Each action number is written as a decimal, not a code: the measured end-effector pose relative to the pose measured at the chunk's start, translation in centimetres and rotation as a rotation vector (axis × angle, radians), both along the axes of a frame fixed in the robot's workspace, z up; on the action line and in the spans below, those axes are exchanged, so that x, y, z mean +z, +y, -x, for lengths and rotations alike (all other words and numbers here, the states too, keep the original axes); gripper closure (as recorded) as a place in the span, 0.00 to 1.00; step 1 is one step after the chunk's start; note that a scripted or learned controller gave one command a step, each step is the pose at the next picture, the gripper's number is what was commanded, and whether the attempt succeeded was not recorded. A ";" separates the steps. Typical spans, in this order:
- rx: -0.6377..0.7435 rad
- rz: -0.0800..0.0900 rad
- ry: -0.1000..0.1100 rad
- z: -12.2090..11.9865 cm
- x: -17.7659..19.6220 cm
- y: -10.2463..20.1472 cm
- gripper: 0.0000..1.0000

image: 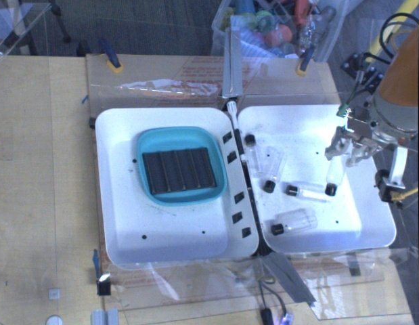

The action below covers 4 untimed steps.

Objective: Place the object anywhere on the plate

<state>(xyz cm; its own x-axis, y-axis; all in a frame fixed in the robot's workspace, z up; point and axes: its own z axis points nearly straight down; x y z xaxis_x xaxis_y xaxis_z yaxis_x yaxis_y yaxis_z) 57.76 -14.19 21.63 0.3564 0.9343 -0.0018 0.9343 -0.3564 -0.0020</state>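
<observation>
A teal plate [147, 147] lies in the left bin [114, 202] and holds a dark ridged insert [179, 170]. Several clear vials with black caps are scattered in the right bin [371, 225]. One vial [295, 221] lies near the front, another [307, 193] lies across the middle, and a third [332, 177] points toward the gripper. My gripper [349, 149] hangs over the right bin's right side, just above the far end of that third vial. Its fingers stand open, and I see nothing between them.
Two more vials [272, 168] lie near the divider [237, 175] between the bins. A clear tub of colourful items [283, 12] stands behind the bins. The arm's orange band [405, 73] and its cables fill the right edge.
</observation>
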 end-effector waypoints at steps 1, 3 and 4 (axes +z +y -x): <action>0.000 0.000 0.000 0.0 0.0 0.0 0.00; 0.069 0.000 0.000 -9.0 2.3 -6.4 0.00; 0.120 -0.001 0.001 -9.0 1.8 -6.9 0.00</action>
<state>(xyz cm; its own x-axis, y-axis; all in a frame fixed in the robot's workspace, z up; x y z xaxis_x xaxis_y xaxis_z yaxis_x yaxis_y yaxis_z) 66.72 -21.05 23.48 0.2419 0.9703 -0.0011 0.9703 -0.2419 -0.0034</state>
